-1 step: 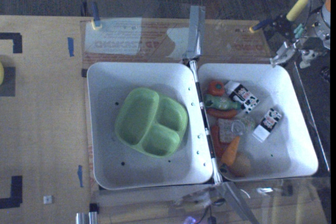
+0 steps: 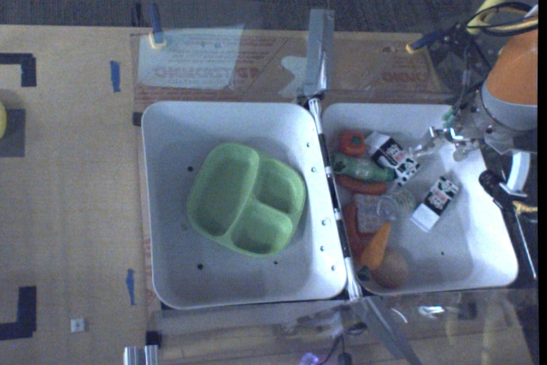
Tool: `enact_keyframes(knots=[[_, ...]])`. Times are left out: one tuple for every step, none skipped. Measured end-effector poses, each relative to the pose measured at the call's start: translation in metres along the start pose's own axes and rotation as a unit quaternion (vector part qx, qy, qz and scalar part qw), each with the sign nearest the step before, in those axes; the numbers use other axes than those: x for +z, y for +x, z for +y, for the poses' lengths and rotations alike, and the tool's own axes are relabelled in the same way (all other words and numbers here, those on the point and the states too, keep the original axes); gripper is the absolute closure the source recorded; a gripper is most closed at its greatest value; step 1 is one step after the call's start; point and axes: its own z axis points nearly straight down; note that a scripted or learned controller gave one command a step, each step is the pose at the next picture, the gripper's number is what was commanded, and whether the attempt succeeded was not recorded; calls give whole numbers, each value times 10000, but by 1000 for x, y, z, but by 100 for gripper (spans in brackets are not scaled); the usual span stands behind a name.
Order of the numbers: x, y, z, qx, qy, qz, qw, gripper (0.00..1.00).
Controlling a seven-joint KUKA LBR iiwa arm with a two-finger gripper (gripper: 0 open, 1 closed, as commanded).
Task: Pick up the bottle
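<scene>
A clear plastic bottle (image 2: 385,206) lies on its side in the middle of the right bin (image 2: 479,265), among other items. It is see-through and hard to make out, with a pale label toward its left end. My gripper (image 2: 446,134) hangs over the bin's upper right part, below the arm's orange band (image 2: 517,73). It is up and to the right of the bottle and apart from it. Nothing shows in its grasp.
Around the bottle lie a red tomato (image 2: 351,141), a green vegetable (image 2: 369,170), a carrot (image 2: 374,245), a brown potato (image 2: 392,268) and two small cartons (image 2: 391,152) (image 2: 434,202). The left bin (image 2: 171,269) holds a green divided plate (image 2: 246,198). Cables (image 2: 479,21) hang at the upper right.
</scene>
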Motion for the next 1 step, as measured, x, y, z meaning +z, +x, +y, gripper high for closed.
enact_keyframes(knots=[[-99,-6,-75,-407,110,-2,9991,0]])
